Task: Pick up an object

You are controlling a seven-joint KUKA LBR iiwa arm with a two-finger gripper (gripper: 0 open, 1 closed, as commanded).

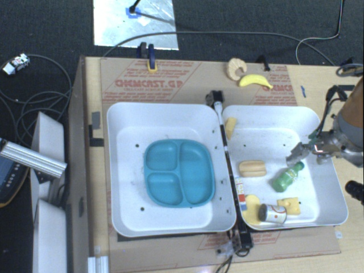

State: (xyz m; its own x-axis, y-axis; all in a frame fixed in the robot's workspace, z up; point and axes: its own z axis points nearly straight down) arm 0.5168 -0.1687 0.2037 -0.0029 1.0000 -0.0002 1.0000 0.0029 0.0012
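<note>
My gripper (309, 153) hangs over the right side of the right bin (273, 121), fingers open and nothing between them. Just below and left of it lies a green bottle (286, 177), its pale cap pointing up toward the fingertips. A tan bun (252, 168) rests to the left of the bottle. At the bin's front lie a small can (272, 213), a yellow block (293, 205) and a yellow flat piece (249, 205). Another yellow piece (230, 127) leans at the bin's back left corner.
The left bin (128, 129) holds a blue divided plate (179, 172). A banana (255, 81) and a beige ring-shaped toy (235, 68) lie on the cardboard behind the right bin. A black divider rail (224, 152) runs between the bins. Cables trail at the far right.
</note>
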